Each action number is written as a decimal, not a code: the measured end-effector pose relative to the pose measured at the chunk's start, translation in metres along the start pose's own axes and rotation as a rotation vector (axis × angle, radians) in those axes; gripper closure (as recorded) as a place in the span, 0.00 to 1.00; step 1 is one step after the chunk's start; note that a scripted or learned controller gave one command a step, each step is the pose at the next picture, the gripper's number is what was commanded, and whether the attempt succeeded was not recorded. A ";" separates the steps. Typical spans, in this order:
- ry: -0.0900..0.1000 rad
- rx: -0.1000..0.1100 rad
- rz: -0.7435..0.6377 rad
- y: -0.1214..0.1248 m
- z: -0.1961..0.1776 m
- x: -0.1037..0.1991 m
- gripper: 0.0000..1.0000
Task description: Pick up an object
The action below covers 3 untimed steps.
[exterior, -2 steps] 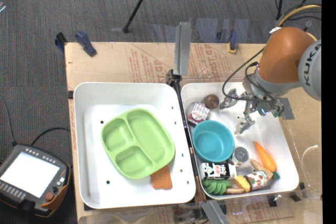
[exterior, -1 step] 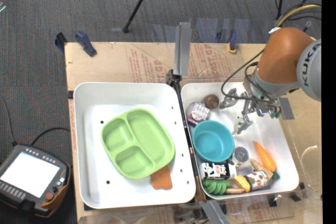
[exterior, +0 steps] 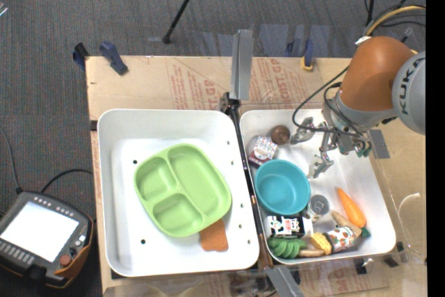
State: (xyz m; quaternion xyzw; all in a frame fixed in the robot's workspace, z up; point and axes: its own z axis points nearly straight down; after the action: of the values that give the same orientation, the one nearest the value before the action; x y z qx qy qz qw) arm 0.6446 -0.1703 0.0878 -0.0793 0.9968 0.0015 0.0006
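Green plate (exterior: 182,198) overlaps brown piece (exterior: 215,238)

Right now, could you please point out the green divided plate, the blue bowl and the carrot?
green divided plate (exterior: 182,188), camera view, middle ridge between compartments.
blue bowl (exterior: 281,188), camera view, inner floor.
carrot (exterior: 351,206), camera view, mid orange body.

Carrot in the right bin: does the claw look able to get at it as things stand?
Probably yes. The carrot lies uncovered on bare white floor near the bin's right wall, with nothing on top. The claw hangs above the bin, up and left of it, and nothing stands between them.
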 end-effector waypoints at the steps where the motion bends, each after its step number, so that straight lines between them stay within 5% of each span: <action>1: 0.000 0.003 -0.010 -0.035 0.000 0.062 0.00; 2: 0.001 0.000 0.037 -0.020 0.000 0.124 0.00; 3: -0.001 0.000 0.031 -0.018 -0.010 0.121 1.00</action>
State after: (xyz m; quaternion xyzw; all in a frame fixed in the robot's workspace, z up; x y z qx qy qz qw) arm 0.5277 -0.2073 0.0972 -0.0641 0.9979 0.0018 0.0011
